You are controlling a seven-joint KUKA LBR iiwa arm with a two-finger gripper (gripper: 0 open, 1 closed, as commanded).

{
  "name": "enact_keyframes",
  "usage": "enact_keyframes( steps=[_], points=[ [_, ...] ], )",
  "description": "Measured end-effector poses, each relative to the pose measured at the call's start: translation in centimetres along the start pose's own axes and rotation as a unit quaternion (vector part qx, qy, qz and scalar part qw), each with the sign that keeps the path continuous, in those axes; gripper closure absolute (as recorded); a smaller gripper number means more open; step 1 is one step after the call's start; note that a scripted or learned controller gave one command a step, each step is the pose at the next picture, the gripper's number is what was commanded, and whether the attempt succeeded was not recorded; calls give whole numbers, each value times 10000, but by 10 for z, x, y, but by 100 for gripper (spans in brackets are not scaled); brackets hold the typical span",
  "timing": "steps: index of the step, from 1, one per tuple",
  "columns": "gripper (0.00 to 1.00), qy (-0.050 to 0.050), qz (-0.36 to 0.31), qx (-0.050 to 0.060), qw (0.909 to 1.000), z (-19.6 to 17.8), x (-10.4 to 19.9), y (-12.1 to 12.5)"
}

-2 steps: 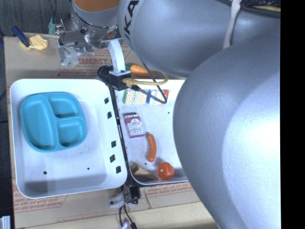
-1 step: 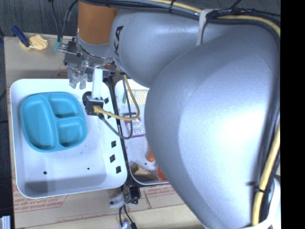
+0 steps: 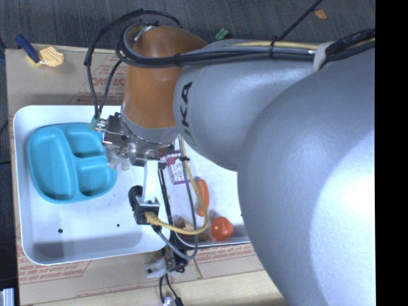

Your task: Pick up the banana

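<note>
Banana cannot be made out; arm (image 3: 255,107) lettering partly reads "KA".

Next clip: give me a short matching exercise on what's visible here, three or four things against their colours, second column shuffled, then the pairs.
Things:
1. tray
2. band
3. bin
4. tomato

Colours:
A. white
B. red
C. light blue
D. orange-brown

Pairs: 1-C, 2-D, 3-A, 4-B

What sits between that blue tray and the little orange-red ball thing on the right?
In the camera view, the arm's wrist hardware and its dangling cables hang over the stretch between the blue tray and the orange-red ball.
</note>
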State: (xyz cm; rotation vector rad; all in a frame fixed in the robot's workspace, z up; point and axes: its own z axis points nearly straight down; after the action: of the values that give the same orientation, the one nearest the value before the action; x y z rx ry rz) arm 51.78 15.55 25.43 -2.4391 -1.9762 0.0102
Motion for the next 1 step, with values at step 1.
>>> enact_keyframes(
  steps=[1],
  points=[
    [100,14,1531,-17,9882,-94,19,82]
  ],
)
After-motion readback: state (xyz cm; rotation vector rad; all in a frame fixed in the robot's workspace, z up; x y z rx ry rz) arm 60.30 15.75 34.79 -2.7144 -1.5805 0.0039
